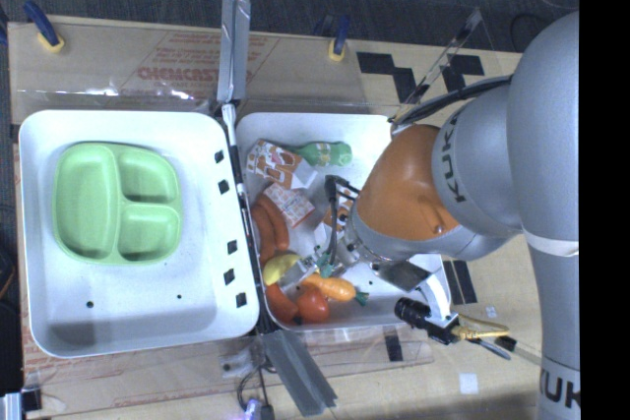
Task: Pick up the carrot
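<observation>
Gripper (330, 263) mostly hidden under the orange band; could not tell its grip. Carrot (332, 288) lay just below it, beside the tomato (313, 307).

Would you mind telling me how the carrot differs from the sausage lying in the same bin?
The carrot is bright orange; the sausage is a duller reddish brown. The carrot is the shorter of the two. The carrot lies nearly level across the view near the bin's near edge, while the sausage runs more up and down by the left wall. Both lie in the right bin.
</observation>
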Robot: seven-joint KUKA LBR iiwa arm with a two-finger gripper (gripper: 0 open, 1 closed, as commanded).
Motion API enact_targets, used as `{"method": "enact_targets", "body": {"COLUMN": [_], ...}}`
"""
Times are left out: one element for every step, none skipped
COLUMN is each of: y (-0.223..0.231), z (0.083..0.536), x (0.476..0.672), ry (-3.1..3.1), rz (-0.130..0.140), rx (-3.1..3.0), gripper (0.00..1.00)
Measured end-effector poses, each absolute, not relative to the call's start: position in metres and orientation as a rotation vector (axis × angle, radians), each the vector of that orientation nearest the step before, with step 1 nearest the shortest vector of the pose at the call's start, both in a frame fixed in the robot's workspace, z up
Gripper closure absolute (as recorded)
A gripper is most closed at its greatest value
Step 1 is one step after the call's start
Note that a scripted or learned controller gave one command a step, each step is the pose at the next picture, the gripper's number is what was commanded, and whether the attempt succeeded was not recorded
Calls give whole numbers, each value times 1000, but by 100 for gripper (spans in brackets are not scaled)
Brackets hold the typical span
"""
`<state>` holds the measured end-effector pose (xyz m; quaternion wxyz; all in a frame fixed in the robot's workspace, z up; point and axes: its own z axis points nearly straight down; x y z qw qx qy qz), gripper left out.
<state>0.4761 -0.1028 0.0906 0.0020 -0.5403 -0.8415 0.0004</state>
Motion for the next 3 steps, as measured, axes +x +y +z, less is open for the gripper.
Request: {"method": "enact_targets", "body": {"y": [-139,-138,-89], "z": [91,101,237], "x": [476,477,478], "ry": [-2923,-2928,-2961], "rz": [0,0,0], "rx": [-1150,-1141,-1056], "gripper": [0,100,100]}}
